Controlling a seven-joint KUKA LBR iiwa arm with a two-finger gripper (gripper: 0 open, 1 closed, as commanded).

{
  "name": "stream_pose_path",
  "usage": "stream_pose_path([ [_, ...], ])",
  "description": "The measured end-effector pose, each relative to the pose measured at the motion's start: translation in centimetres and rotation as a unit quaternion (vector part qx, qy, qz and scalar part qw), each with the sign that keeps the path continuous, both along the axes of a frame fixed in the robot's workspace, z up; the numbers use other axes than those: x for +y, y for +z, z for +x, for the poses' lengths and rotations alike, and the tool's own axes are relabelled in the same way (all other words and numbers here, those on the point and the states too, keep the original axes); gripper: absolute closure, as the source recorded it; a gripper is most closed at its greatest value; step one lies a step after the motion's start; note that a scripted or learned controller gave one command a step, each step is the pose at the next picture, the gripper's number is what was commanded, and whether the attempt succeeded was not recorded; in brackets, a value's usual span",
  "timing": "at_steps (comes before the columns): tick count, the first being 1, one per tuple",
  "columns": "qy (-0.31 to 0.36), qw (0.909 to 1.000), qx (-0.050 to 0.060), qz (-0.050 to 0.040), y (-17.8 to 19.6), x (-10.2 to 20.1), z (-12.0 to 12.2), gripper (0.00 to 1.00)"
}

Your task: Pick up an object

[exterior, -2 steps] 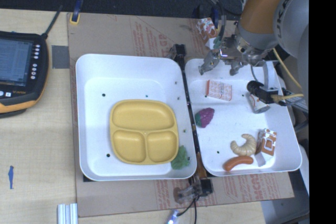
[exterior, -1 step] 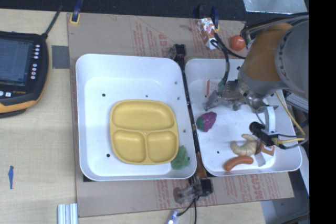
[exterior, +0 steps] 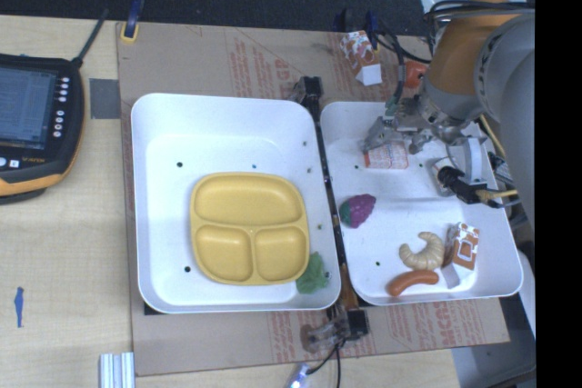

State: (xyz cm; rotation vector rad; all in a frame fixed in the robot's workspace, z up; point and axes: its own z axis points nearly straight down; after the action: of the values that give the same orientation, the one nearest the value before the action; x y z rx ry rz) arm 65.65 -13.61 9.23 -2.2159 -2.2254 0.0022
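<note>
My gripper [exterior: 396,139] hangs low over the back of the right bin [exterior: 491,286], at the end of the grey arm with the orange band [exterior: 468,45]. Its two fingers stand open, spread just above a small white and red packet [exterior: 386,158] that lies on the bin floor. Nothing is held between them. Nearer the front lie a purple grape bunch [exterior: 357,210], a croissant [exterior: 423,250], a reddish sausage [exterior: 411,283] and a small orange and white box [exterior: 465,245].
The left bin [exterior: 164,132] holds a yellow divided plate [exterior: 250,227] and a green broccoli piece [exterior: 314,274] at its front right corner. A teach pendant [exterior: 32,123] lies at the far left. Another small box [exterior: 362,50] and cables sit behind the right bin.
</note>
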Motion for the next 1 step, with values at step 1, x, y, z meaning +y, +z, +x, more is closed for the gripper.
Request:
stream_pose_path([
  [1, 0.002, 1.0, 0.001, 0.0, 1.04, -0.01, 0.01, 1.0],
])
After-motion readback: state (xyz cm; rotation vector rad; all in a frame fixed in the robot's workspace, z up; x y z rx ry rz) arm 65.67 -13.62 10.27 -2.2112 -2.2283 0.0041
